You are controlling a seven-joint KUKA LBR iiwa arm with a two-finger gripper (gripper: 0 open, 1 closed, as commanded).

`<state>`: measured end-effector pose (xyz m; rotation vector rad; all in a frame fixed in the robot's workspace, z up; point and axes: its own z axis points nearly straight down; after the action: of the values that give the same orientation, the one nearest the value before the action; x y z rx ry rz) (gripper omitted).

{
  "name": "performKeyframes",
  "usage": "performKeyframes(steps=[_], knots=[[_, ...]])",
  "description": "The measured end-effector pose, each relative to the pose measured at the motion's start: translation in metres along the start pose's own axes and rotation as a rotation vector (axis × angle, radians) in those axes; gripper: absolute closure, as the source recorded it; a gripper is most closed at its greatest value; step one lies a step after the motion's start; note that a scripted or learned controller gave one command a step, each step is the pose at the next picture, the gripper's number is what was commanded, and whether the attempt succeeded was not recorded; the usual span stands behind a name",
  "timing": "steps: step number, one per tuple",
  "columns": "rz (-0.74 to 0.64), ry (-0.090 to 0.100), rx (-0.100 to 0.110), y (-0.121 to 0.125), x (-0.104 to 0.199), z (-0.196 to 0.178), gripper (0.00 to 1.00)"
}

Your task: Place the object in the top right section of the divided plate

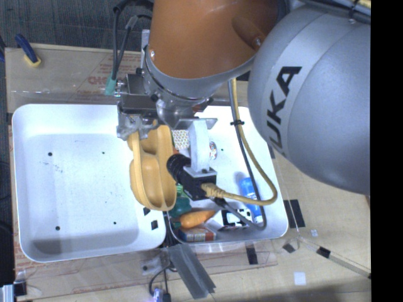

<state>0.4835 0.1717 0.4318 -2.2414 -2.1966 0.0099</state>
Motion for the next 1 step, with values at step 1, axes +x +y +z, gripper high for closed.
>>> performKeyframes(steps=[1], knots=[[-0.011,-0.004,0.008,-0.0009,0.0026,-0.0067,1.0]])
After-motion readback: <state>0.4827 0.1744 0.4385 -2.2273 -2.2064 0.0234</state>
